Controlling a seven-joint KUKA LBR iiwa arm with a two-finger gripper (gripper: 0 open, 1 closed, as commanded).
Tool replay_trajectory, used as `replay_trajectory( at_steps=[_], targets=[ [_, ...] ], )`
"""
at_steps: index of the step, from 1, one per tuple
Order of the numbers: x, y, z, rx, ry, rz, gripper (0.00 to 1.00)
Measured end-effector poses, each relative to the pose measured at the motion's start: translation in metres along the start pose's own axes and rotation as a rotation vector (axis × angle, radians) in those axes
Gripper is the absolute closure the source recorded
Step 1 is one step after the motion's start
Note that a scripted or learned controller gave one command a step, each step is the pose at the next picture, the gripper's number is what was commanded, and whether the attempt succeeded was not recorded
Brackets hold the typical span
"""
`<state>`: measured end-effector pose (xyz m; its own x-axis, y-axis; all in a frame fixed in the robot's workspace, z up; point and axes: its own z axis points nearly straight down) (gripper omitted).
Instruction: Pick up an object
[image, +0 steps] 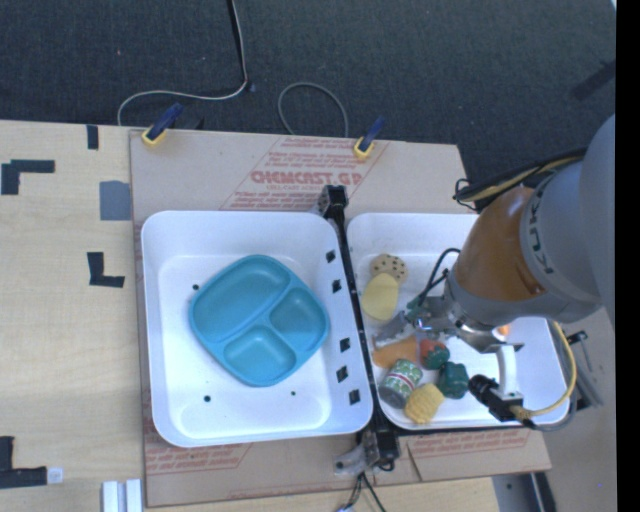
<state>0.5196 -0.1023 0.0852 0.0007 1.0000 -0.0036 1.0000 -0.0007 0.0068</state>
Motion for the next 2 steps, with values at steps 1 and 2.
replay_trajectory(
  at_steps=[1, 2],
  targets=[
    [-0.019, 0.103, -0.001, -0.001, 0.001, -0.004, 0.00],
    [-0.015, 0.139, 0.000, 0.004, 0.002, -0.003, 0.00]
  ],
)
